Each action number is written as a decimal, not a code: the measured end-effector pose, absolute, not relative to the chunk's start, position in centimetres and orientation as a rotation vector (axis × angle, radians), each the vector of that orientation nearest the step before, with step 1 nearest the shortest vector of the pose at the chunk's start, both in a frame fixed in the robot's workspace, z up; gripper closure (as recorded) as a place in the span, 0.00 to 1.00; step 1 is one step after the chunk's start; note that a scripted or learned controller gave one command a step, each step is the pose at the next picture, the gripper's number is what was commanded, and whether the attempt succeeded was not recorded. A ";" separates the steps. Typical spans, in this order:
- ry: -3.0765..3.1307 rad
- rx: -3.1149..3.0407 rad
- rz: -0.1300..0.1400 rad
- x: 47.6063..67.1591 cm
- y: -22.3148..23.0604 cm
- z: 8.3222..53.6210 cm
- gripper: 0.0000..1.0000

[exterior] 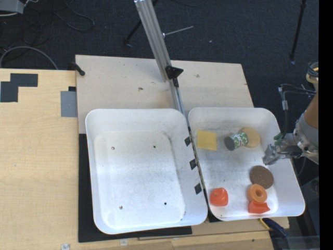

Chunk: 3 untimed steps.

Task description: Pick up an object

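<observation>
**Six objects in the right bin, claw at its right rim**

Nearest you, at the right bin's lower edge, an orange stacked piece stands at about 5 o'clock, with a red-orange cup to its left at 7 o'clock. Just above the stacked piece lies a brown disc. Toward 12 o'clock you see a yellow block, then a small green-and-white can on its side, touching a tan round piece. The gripper sits at 3 o'clock over the bin's right rim, apart from every object, with nothing between its fingers; how wide they stand, you cannot tell. The left bin sits alongside, at 9 o'clock.
</observation>
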<state>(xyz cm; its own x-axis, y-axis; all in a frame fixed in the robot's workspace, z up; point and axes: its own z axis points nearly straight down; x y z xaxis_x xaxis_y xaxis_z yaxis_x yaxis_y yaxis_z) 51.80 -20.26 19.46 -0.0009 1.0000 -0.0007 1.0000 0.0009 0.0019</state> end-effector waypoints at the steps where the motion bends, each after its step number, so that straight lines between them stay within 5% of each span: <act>1: 2.222 2.217 0.002 52.8 -20.3 24.2 1.00; 2: 2.224 2.219 0.000 52.8 -20.4 25.9 1.00; 3: 2.229 2.216 0.002 54.2 -14.9 26.4 1.00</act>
<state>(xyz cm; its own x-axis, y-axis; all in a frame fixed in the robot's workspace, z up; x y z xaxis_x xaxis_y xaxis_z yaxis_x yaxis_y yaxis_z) 54.24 -14.95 26.42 -0.0059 1.0000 0.0024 1.0000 0.0059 -0.0004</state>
